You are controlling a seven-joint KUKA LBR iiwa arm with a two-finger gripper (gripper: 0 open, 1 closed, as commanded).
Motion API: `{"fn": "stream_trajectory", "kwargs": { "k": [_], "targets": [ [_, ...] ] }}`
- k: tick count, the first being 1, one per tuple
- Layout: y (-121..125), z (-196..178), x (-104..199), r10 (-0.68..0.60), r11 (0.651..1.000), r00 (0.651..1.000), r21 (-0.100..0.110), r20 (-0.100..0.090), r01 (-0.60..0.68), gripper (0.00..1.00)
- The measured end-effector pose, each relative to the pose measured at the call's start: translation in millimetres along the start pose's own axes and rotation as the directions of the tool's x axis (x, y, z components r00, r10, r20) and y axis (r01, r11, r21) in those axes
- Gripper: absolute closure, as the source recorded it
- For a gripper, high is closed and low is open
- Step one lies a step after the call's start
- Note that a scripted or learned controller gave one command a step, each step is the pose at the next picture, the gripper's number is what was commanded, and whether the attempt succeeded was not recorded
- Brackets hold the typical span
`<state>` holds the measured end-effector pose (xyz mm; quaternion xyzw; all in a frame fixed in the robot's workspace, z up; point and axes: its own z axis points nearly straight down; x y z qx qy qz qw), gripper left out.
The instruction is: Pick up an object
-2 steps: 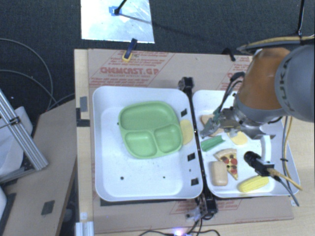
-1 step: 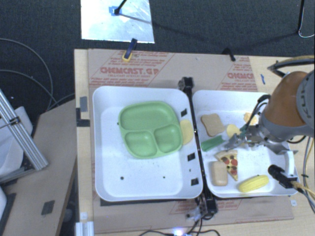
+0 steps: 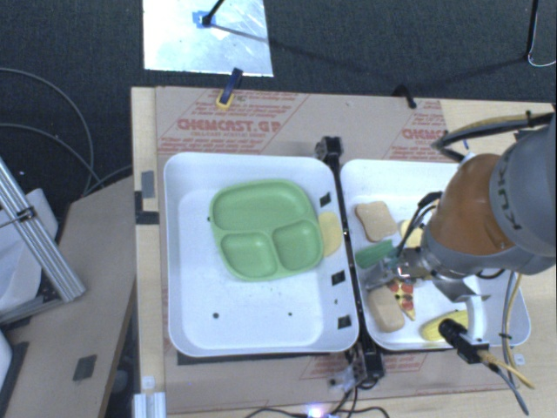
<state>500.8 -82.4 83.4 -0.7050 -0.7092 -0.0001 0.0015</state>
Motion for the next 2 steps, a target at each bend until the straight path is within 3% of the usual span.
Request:
{"fn": "stream_trajectory", "kwargs": {
  "k": [1, 2],
  "targets": [
    [2.5, -11.4, -2.9, 0.004, 1.0, 1.0, -0.005, 0.002, -0.004, 1.0],
    [23.9, -106.5, 66.1, -0.006, 1.0, 1.0, -0.013, 0.0, 0.006, 1.0]
  ]
}}
